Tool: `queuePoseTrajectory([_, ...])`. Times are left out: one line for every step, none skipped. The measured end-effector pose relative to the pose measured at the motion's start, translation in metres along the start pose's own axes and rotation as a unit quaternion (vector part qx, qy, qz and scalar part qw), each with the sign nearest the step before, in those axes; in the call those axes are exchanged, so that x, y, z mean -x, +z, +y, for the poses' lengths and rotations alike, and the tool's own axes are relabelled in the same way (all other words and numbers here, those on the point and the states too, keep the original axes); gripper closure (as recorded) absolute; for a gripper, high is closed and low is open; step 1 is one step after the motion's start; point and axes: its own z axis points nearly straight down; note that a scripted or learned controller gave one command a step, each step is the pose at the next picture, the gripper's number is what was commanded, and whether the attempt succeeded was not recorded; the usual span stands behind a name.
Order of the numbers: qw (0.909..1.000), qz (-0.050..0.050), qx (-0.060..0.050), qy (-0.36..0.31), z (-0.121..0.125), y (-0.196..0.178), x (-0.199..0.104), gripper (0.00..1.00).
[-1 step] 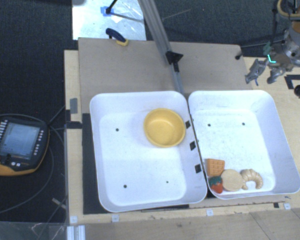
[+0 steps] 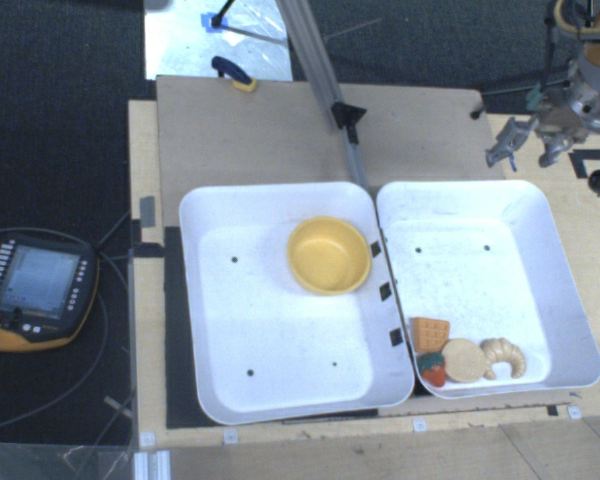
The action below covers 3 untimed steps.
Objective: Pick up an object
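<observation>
Dark carpet surrounds a tan bench [image 2: 280, 128]. Left bin [image 2: 230, 368], shallow white plastic: one round yellow bowl [image 2: 328, 255], upright, near the far right corner. Right bin [image 2: 570, 298], matching: near-left corner clusters a waffle-textured cracker [image 2: 430, 332], round biscuit [image 2: 464, 360], curved croissant [image 2: 506, 356] and red strawberry [image 2: 435, 375]. Gripper [image 2: 528, 148], metallic, fingers spread, holding nothing, above the bench beyond the right bin. Teach pendant [image 2: 35, 293] on carpet, left.

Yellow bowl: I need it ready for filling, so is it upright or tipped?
Upright. The yellow bowl sits in the left bin, its hollow facing up.
</observation>
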Motion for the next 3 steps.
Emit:
queuePoseTrajectory([1.0000, 0.001, -0.002, 0.000, -0.007, 0.059, 0.004, 0.00])
queuePoseTrajectory([1.0000, 0.000, -0.002, 0.001, -0.012, 0.108, 0.013, 0.00])
queuePoseTrajectory([1.0000, 0.000, -0.002, 0.000, -0.019, 0.154, 0.017, 0.00])
